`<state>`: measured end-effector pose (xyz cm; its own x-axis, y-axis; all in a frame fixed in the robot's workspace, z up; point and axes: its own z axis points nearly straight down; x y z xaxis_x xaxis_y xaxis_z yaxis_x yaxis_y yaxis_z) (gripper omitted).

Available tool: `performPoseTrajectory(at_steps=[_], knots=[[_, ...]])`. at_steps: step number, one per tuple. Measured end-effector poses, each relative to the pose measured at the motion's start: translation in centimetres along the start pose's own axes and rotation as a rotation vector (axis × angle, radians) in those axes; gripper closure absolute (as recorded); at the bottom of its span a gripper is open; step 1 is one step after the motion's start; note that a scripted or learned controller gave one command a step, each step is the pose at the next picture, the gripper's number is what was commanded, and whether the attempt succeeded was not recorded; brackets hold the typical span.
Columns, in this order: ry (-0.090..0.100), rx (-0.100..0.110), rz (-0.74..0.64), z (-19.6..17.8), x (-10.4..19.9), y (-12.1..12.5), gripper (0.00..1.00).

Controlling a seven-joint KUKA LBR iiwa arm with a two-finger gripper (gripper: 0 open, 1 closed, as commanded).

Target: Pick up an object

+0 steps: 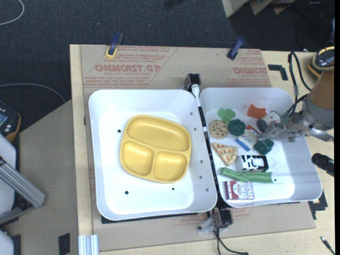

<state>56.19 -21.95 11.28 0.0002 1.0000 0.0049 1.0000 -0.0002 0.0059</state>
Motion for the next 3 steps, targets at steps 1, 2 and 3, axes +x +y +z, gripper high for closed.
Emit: performPoseTrajectory(at_steps=[1, 2, 3], knots=[[-0.004, -0.001, -0.004, 1.2, 0.2, 0.1, 0.00], [-0.006, 0.001, -0.002, 0.4, 0.0, 0.0, 1.00], [-0.008, -0.001, -0.001, -4.0, 0.2, 0.6, 1.00]])
